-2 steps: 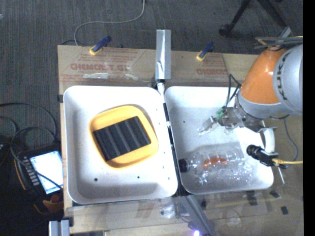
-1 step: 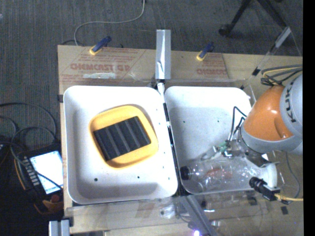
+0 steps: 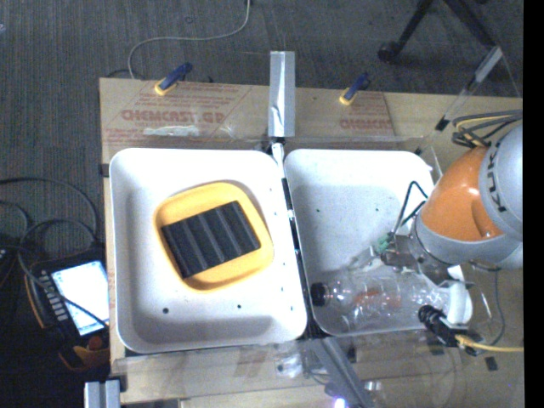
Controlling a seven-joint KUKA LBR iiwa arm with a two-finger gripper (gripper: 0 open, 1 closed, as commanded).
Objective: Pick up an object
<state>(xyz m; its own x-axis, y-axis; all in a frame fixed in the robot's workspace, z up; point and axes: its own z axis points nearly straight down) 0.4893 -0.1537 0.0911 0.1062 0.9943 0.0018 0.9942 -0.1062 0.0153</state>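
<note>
Gripper low over clear bottle in right bin; positioned for grab, I can't tell its state.

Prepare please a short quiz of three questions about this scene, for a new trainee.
1. True or false: the yellow tray with the black ribbed insert lies in the right bin.
2. Which thing lies along the near edge of the right bin? A) a clear plastic bottle B) a red cup C) a metal spoon
3. Fill the gap: the arm's orange band is above the ____ bin.

Key:
1. False; it lies in the left bin.
2. A; the clear plastic bottle lies on its side, dark cap toward the left bin.
3. Right.
</note>
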